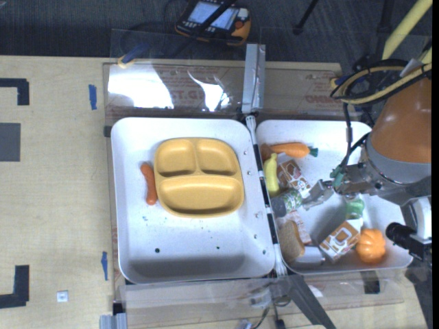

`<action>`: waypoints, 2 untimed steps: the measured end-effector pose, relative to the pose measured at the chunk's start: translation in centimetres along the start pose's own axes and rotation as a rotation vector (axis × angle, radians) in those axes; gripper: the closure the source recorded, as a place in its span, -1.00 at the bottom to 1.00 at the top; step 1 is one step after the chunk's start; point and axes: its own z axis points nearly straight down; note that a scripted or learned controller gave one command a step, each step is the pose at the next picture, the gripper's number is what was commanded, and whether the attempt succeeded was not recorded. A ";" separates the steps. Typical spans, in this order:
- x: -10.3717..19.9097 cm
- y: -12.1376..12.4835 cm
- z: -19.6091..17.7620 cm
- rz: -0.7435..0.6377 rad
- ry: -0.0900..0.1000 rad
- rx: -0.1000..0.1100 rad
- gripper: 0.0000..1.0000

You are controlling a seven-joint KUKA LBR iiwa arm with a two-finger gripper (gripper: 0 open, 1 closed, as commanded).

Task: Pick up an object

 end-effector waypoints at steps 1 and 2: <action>0.4 6.7 5.1 0.006 0.000 0.000 -1.00; 1.7 4.3 3.8 0.029 0.003 0.005 -1.00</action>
